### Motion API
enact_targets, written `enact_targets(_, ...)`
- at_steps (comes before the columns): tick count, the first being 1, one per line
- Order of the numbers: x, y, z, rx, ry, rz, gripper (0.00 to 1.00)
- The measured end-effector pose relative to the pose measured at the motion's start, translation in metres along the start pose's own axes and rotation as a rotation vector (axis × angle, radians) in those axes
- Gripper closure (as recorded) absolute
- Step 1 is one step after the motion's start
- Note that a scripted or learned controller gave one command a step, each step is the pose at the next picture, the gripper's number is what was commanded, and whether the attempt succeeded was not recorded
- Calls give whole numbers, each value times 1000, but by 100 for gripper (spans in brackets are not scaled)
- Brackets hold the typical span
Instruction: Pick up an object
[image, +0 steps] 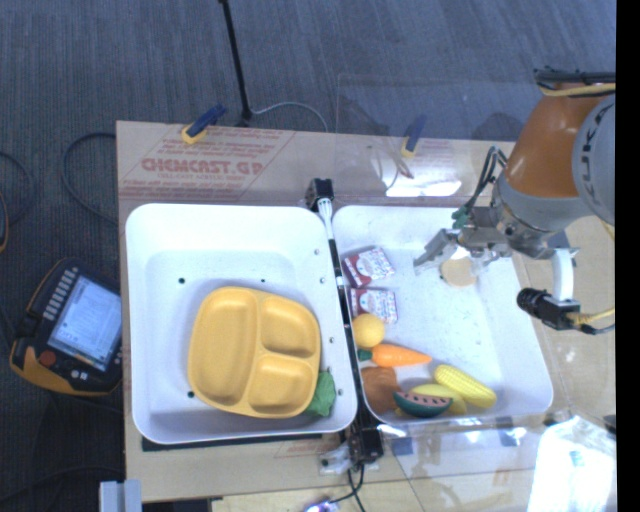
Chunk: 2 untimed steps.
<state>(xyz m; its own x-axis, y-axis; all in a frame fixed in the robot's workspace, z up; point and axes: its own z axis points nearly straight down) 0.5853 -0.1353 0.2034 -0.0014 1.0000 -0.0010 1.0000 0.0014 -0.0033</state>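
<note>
The right bin (520, 345) holds several toy foods: two red-and-white snack packets (368, 265) (378, 304), a lemon (367, 330), a carrot (402, 355), a corn cob (464, 384), a watermelon slice (420, 404) and a brown piece (377, 381). My gripper (460, 252) hangs low over the far part of this bin, fingers spread. A pale beige round piece (459, 273) lies just under and between the fingertips. I cannot tell whether the fingers touch it.
The left bin (160, 290) holds a yellow divided plate (256, 350) with a green leaf (324, 393) at its near right corner. A black divider (335, 270) runs between the bins. A handheld pendant (78, 325) lies off the bench at left.
</note>
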Motion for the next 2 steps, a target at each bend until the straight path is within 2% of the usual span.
enact_targets(1, 39, 13, 96, -11, -3, -81, 0)
enact_targets(2, 8, -69, 18, -4, -2, -58, 0)
